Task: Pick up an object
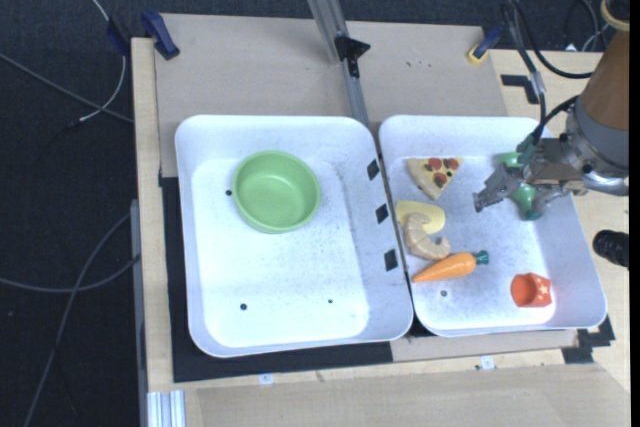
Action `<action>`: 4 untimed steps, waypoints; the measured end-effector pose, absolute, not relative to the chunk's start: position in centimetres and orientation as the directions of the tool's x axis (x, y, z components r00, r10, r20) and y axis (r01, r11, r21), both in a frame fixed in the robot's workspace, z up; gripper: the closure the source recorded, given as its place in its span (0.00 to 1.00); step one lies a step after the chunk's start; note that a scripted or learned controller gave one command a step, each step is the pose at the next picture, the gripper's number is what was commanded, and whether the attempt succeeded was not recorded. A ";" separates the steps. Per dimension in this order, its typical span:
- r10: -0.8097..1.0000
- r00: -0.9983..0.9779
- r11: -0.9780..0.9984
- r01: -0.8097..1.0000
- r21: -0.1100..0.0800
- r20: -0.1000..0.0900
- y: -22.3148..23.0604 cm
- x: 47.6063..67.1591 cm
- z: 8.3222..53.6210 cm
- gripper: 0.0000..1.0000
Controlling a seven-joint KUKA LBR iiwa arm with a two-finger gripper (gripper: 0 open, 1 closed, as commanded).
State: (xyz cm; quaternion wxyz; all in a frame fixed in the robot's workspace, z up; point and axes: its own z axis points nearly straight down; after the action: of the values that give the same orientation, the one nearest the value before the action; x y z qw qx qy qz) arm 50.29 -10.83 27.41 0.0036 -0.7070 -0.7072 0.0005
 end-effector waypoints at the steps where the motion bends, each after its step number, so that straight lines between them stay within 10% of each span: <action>1: 1.000 0.001 -0.001 1.000 -0.016 0.005 -11.2 49.5 22.7 0.00; 3: 1.000 0.001 -0.001 1.000 -0.018 0.008 -10.6 50.5 11.8 0.00; 4: 1.000 0.003 -0.003 1.000 -0.007 0.008 -10.6 50.7 13.4 1.00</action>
State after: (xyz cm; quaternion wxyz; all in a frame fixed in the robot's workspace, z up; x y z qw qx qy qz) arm 50.72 -10.57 13.40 0.0053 -0.7080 -0.7061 -0.0001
